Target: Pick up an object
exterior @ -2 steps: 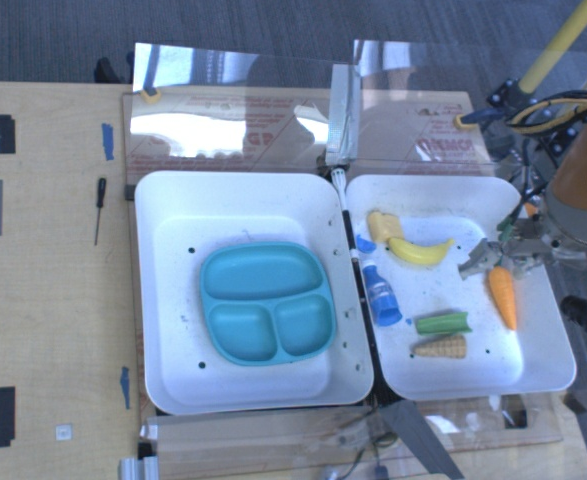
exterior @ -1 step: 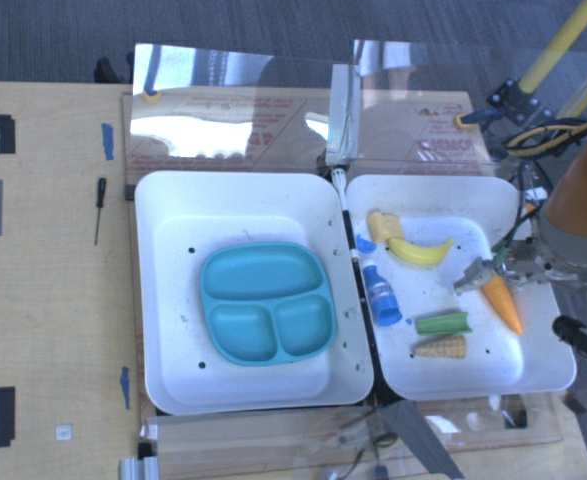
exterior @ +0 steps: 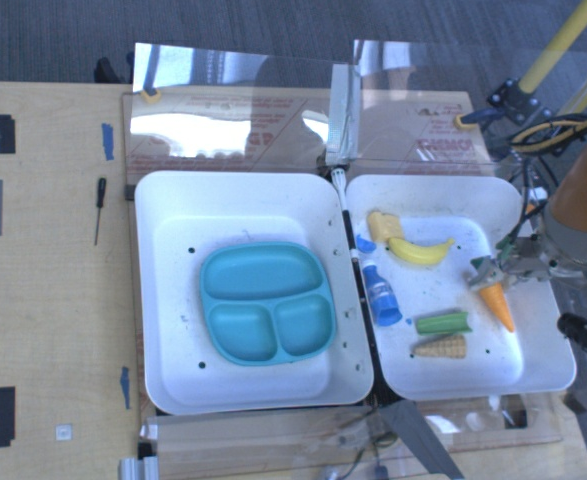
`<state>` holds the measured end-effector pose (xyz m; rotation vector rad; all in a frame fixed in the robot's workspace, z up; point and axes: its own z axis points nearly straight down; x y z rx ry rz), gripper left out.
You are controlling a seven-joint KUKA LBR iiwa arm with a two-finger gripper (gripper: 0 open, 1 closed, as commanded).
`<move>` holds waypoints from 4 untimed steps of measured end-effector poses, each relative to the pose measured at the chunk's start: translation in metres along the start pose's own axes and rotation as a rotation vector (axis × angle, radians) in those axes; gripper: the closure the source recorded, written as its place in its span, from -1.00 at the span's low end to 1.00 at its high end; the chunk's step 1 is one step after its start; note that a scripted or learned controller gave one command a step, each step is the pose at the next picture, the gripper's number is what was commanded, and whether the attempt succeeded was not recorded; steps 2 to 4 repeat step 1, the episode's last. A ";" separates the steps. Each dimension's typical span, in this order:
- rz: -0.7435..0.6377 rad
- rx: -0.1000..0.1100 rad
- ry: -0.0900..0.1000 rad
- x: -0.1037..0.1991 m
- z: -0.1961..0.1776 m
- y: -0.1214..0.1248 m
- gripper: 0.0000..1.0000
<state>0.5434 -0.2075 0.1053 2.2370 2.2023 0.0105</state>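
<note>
The gripper [exterior: 488, 271] sits low at the right side of the right bin [exterior: 453, 373], just at the top of the carrot [exterior: 499, 305]; whether it grips anything I cannot tell, as its tip is a small dark tangle against the bin's wall. The carrot lies close to that right wall, point toward the near rim. Left of it there is bare white floor, then a green piece [exterior: 442, 322] with a cone [exterior: 440, 347] just below it. A banana [exterior: 419, 251] lies toward the far wall, a blue bottle [exterior: 380, 294] along the divider. The left bin [exterior: 163, 268] holds a teal tray [exterior: 268, 301] — open floor all round it. The bins stand on a pale wooden bench [exterior: 43, 308], with clear panels [exterior: 233, 118] behind them.
</note>
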 end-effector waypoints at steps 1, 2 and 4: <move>-0.101 -0.005 -0.004 0.052 -0.091 0.047 1.00; -0.101 -0.005 -0.004 0.052 -0.091 0.047 1.00; -0.101 -0.005 -0.004 0.052 -0.091 0.047 1.00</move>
